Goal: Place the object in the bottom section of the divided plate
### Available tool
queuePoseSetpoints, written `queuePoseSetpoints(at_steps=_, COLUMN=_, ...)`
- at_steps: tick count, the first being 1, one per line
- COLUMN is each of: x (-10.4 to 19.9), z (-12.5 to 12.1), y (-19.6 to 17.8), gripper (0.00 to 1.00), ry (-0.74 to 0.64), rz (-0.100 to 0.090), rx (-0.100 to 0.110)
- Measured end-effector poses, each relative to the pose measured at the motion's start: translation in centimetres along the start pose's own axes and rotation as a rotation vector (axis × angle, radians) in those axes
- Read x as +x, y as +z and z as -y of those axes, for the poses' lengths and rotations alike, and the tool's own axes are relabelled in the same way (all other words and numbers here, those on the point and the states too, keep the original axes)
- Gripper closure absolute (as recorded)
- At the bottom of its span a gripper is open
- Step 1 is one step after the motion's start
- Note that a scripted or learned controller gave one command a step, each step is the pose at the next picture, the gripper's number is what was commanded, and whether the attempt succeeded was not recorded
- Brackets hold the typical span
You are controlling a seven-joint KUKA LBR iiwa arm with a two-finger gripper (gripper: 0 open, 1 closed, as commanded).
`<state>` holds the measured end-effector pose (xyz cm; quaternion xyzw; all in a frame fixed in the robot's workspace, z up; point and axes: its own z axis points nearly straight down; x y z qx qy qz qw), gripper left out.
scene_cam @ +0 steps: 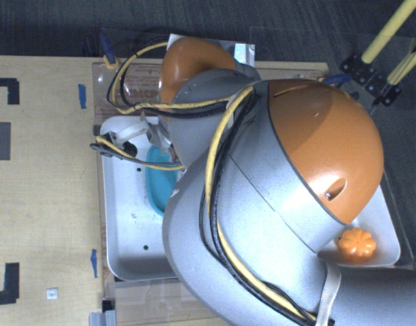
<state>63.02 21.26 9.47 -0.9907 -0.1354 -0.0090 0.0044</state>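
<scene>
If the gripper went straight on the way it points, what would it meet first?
Probably the blue plate in the white bin, right by the gripper; depth is unclear from this slant.

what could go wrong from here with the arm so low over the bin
1. The large grey and orange arm covers most of the shallow white bin, so the teal divided plate is mostly hidden and its bottom section cannot be checked.
2. The yellow cables loop close to the plate and might snag.
3. The small orange pumpkin-shaped object lies apart, at the arm's other side, possibly left behind.
</scene>
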Motion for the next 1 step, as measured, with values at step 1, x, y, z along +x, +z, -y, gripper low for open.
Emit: queuePoseSetpoints(at_steps=1, x=1.06, z=0.64, y=0.26, gripper=0.00, ry=0.057, rz=0.014, rx=-0.006)
